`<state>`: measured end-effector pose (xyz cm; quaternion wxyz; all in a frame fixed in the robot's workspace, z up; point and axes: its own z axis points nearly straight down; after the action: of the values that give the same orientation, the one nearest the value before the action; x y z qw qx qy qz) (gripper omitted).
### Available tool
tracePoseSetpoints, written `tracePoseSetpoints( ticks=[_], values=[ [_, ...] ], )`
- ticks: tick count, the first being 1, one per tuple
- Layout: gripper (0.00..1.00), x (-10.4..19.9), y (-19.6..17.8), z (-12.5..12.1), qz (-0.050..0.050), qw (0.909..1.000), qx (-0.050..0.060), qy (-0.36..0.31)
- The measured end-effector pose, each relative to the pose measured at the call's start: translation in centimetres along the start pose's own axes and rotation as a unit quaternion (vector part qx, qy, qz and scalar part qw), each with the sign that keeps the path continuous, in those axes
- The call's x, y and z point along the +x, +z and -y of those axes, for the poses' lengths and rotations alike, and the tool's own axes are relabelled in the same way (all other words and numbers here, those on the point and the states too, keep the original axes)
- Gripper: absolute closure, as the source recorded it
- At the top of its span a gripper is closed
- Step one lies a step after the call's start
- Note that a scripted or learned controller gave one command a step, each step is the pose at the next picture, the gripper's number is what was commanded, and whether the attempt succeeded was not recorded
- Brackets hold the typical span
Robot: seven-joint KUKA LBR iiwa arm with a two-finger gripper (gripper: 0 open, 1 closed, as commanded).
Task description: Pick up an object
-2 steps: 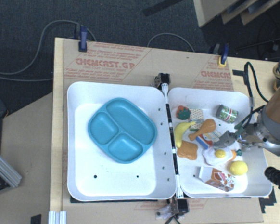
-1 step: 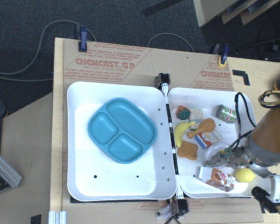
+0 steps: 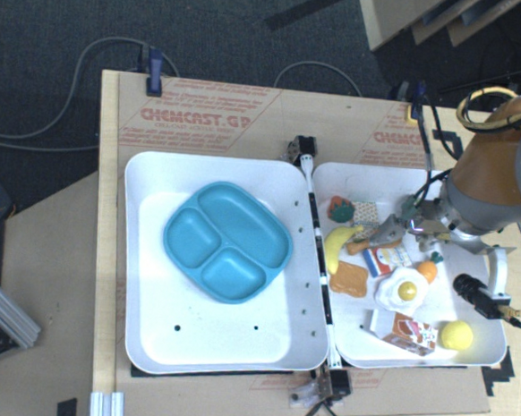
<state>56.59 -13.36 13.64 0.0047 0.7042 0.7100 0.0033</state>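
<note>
The right bin (image 3: 464, 358) holds several toy foods. Among them are a yellow banana (image 3: 337, 244), a brown toast slice (image 3: 349, 279), a fried egg (image 3: 404, 290), a lemon (image 3: 456, 335), a red and white packet (image 3: 409, 334) and a strawberry (image 3: 340, 207). My gripper (image 3: 382, 235) reaches in from the right and hangs low over the middle of this bin. It is just right of the banana and above a small white carton (image 3: 387, 259). Nothing shows as lifted.
The left bin (image 3: 143, 328) holds a blue divided plate (image 3: 228, 241). A black clip (image 3: 303, 148) sits at the top of the seam between the bins. The arm's orange band (image 3: 489, 162) and grey wrist overhang the right bin's upper right corner.
</note>
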Motion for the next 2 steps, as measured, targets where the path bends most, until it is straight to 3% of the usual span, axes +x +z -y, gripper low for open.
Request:
tracePoseSetpoints(
  ticks=[1, 2],
  values=[
    [0.00, 1.8, 4.9, 0.8, 0.004, 1.0000, 0.002, 0.004],
    [1.00, 2.0, 3.4, 0.5, 0.001, 1.0000, -0.003, 0.003]
  ],
)
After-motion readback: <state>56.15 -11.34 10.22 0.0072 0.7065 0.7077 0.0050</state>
